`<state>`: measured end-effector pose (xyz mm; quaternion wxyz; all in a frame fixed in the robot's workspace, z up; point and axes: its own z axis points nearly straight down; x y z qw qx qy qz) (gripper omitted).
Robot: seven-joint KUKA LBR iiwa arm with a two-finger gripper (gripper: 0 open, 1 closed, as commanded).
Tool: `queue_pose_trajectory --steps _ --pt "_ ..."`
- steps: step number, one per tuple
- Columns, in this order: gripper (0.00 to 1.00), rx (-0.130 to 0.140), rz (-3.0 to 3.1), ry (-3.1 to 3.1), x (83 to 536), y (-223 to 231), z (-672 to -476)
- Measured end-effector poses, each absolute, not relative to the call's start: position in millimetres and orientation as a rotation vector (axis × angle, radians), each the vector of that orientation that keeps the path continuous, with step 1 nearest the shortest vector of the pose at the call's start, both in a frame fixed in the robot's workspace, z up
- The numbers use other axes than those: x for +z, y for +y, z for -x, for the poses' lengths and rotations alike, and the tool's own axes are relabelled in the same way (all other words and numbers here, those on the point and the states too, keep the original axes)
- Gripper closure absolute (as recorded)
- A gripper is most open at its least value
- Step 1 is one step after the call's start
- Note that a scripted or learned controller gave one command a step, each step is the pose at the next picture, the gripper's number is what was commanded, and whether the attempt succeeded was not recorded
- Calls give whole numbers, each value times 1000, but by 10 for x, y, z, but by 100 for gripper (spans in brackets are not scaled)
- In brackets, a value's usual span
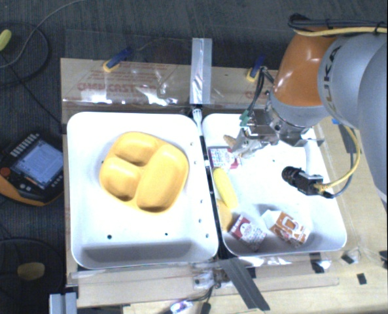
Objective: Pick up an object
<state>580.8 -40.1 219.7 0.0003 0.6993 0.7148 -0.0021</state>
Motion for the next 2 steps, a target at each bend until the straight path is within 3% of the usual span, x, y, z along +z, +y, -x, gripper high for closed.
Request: queue_pose_trajectory --steps 1,2 --pt "100 -5 -2048 2382 2111 -924 -5380" --pt "100 -2 -2243 2203 1900 -854 -5780"
